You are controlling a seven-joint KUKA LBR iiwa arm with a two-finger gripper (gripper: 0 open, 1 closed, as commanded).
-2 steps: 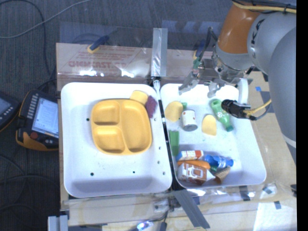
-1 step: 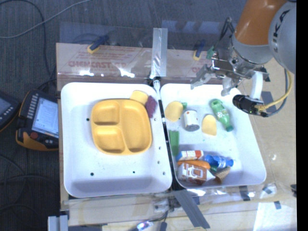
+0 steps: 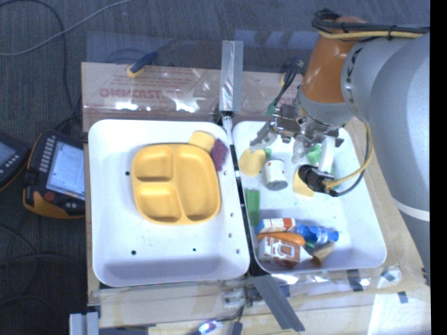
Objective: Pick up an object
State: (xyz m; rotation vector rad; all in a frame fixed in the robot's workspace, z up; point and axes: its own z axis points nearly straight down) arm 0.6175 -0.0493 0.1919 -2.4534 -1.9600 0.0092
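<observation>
1. Grey carpet surrounded the bench; two white bins (image 3: 105, 257) sat side by side.
2. Nearest, in the right bin, lay a blue bottle (image 3: 316, 234) and an orange packet (image 3: 281, 248).
3. Leftward, a yellow tray (image 3: 176, 183) rested.
4. Farther, the gripper (image 3: 293, 145) hovered above a white cup (image 3: 275, 173); whether it was open or closed I couldn't tell.

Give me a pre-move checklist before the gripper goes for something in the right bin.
1. Gripper over the right bin: ok.
2. Candidate below it, the white cylinder: ok, lying in plain view.
3. Object already between the fingers: cannot tell.
4. Space around the cylinder: not ok, a yellow piece lies close beside it.
5. Front-corner clutter, blue bottle and orange packet, away from the target: ok.
6. Yellow divided tray sits in the left bin: ok.
</observation>
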